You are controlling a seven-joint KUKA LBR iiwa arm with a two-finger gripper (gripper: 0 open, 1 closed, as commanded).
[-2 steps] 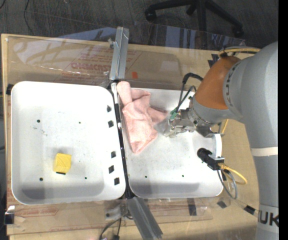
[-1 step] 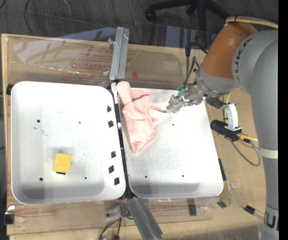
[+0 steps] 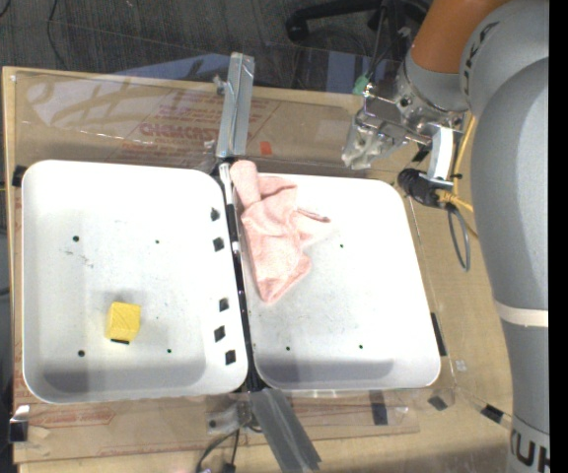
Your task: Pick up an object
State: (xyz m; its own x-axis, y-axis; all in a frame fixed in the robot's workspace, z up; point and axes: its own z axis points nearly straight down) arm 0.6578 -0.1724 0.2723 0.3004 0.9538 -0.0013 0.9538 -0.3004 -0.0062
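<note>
Fingertips (image 3: 355,152) of the two-finger gripper (image 3: 365,154) hang slightly parted with nothing between them, as far as the slanted view lets one judge; they stand over the far rim of the right-hand shallow white bin (image 3: 402,294), near its far right corner, and touch no object.

Nearest to the fingers lies the crumpled pink cloth (image 3: 274,239), down and to the left of them in the camera view, inside the same bin; its left edge is pressed against the wall where the two bins meet, and one bunched end rises at the far corner beside the grey metal bar (image 3: 235,116) that runs back from that join. Well apart from the fingers, much farther left and toward the near side, a small yellow square block (image 3: 123,321) rests flat on the floor of the left-hand shallow white bin (image 3: 47,225), clear of its walls.

Behind the fingers, the grey arm (image 3: 516,166) with its orange band (image 3: 452,18) comes in from the right; both bins sit side by side on the tan bench (image 3: 304,106), whose far strip shows faint red printing.
</note>
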